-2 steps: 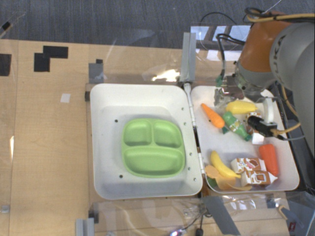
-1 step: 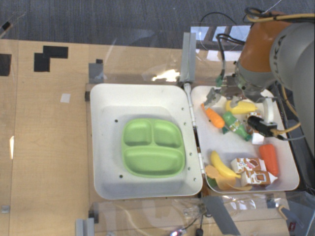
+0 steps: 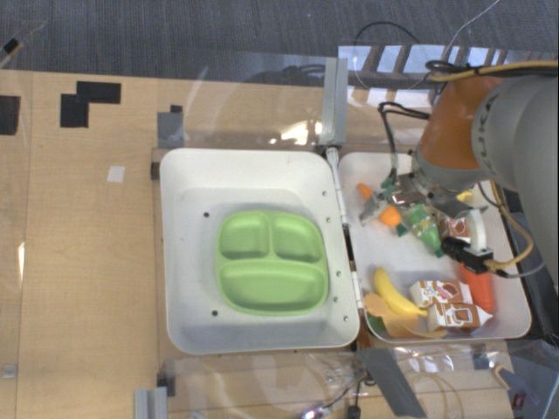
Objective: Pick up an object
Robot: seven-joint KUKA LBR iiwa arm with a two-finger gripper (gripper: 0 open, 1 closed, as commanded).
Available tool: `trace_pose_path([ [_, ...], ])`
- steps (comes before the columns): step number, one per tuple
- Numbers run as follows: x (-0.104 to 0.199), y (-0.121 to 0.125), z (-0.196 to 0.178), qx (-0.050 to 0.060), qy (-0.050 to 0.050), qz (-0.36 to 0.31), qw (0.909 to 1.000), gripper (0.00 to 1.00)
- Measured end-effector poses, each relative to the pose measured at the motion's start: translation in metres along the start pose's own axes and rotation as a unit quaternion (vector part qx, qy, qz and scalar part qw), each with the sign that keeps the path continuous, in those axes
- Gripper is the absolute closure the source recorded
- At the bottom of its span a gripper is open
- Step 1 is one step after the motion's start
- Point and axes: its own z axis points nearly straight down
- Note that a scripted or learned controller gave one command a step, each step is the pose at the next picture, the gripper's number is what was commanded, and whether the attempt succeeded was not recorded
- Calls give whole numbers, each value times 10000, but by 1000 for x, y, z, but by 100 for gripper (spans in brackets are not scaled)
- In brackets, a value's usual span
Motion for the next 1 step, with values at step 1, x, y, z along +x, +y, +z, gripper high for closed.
trace_pose_path([
  [1, 1, 2, -11, -16, -4, -16, 10000, 100],
])
